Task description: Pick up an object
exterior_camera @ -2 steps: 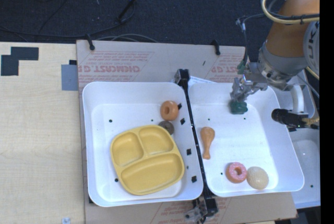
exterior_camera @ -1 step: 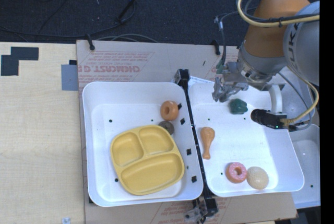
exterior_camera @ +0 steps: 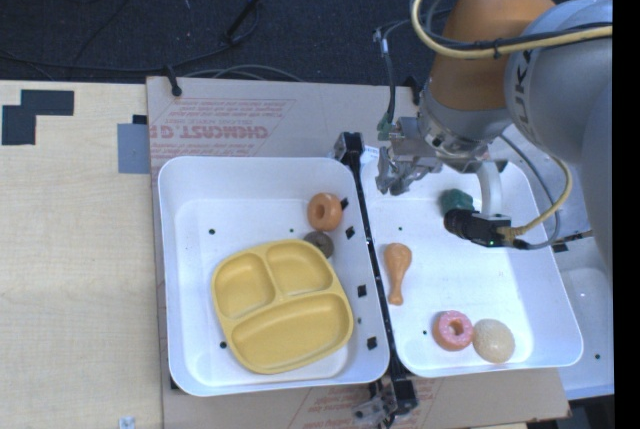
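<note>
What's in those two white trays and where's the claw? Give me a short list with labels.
left bin: yellow divided plate, orange donut, small brown piece
right bin: toy drumstick, pink donut, cream ball, teal item
gripper: over the right bin's far left corner, nothing seen in it

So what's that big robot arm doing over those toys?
The grey and orange arm is leaning over the right bin, with its tool hovering near the back of it. It isn't holding anything. Below it lie a toy drumstick, a pink donut and a pale egg-like thing. The left bin has a yellow tray and a brown donut.
</note>
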Controlling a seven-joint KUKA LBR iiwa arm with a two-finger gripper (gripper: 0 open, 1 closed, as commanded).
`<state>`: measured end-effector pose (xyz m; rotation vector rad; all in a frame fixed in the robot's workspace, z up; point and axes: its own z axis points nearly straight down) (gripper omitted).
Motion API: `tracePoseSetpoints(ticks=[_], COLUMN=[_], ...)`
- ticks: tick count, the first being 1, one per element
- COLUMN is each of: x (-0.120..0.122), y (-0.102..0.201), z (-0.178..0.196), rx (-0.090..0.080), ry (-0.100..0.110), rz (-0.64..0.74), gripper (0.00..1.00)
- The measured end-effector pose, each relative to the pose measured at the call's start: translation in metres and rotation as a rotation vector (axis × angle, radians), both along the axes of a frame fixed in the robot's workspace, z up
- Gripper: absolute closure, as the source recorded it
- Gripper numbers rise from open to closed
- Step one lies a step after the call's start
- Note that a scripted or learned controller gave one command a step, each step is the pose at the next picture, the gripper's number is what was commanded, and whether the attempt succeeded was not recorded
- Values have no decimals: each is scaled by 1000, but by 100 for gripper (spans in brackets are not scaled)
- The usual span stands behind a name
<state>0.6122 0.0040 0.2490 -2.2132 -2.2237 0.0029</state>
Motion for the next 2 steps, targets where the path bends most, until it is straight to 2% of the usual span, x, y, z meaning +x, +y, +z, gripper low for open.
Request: tracePoseSetpoints(ticks=[2], x=[-13], y=[106], z=[1], rx=[0], ry=[0], rz=[1], gripper=[100])
